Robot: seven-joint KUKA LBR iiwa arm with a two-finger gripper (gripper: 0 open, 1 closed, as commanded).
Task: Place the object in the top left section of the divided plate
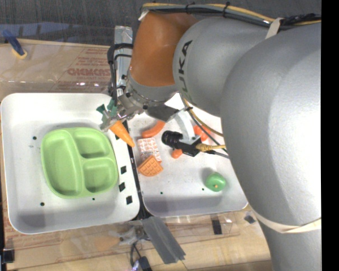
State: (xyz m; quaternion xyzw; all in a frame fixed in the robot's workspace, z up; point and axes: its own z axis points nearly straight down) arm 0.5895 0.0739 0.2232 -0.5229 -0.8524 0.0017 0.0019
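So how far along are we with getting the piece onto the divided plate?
Partway. An orange carrot hangs at the gripper over the seam between the bins, apparently lifted from the right bin; whether it is firmly gripped I cannot tell. The green divided plate has nothing in its sections. Left: carry it over the top left section and release.

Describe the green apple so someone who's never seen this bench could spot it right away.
Find the right bin, beside the bin holding the green plate. The apple sits alone near its lower right corner, against the arm. It's that bin's sole round green thing; the others are orange, pink or black.
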